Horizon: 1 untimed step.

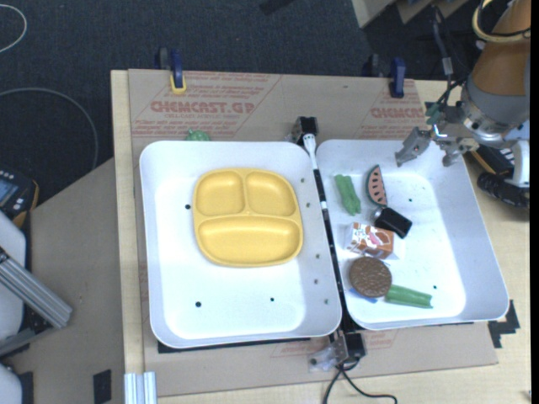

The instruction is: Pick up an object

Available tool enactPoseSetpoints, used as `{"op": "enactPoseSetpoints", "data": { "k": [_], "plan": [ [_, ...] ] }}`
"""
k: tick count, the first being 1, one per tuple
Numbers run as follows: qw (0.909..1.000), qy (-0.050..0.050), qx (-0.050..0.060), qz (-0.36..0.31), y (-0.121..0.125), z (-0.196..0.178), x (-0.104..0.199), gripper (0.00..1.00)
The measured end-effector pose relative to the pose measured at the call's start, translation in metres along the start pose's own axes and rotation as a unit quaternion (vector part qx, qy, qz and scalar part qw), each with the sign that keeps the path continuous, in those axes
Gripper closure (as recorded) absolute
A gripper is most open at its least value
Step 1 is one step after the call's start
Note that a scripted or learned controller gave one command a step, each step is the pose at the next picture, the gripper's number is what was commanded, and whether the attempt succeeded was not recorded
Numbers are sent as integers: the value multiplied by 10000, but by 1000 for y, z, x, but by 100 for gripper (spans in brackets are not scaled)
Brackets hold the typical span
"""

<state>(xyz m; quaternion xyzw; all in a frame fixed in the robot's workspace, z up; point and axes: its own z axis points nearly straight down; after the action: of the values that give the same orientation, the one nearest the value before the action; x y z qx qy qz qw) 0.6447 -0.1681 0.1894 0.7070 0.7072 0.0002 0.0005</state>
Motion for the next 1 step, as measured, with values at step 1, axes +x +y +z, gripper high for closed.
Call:
{"op": "enactPoseSetpoints", "data": {
  "k": [1],
  "plan": [
    [10000, 18, 47, 8, -39, 110, 11, 0]
  ]
}}
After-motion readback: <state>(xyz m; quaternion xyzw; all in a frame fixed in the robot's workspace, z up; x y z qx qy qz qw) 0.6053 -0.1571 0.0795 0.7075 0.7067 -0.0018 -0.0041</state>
